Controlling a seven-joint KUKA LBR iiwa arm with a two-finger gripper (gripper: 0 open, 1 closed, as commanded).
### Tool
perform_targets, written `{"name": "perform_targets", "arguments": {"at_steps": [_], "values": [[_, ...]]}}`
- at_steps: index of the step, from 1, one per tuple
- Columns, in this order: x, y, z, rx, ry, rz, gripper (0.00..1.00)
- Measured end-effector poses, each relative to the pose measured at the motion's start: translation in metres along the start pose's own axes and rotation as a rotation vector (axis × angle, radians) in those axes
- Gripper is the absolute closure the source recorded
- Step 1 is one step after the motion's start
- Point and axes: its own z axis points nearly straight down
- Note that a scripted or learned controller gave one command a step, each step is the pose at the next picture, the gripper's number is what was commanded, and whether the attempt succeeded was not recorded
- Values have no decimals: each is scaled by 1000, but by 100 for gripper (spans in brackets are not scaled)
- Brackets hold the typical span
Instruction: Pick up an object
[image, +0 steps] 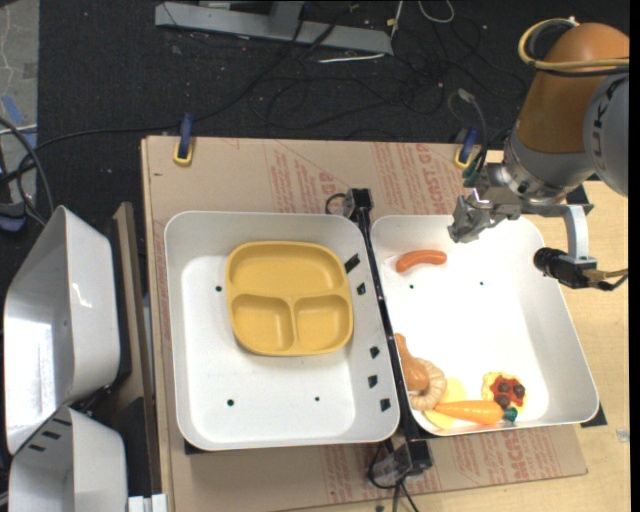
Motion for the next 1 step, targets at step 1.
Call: {"name": "perform_targets", "arguments": {"at_steps": [1], "values": [[60,-10,10,2,0,-1,100]]}}
